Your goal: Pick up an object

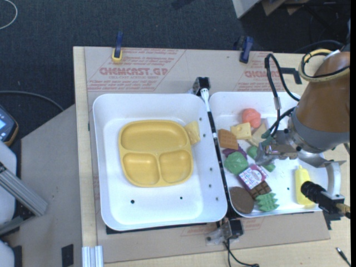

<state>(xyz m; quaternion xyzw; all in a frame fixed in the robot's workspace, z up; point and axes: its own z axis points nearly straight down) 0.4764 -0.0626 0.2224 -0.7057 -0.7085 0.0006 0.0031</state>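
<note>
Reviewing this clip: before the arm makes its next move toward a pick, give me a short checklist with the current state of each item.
1. Objects available in the right bin: ok; orange ball, green toy, brown disc and others lie there.
2. Hand over the right bin: ok, it sits among the toys near the bin's middle.
3. Object between the hand's fingers: cannot tell, the wrist hides them.
4. Left bin holds only the yellow divided plate: ok, apart from a yellow piece at its right edge.
5. Cables clear of the toys: cannot tell.
</note>
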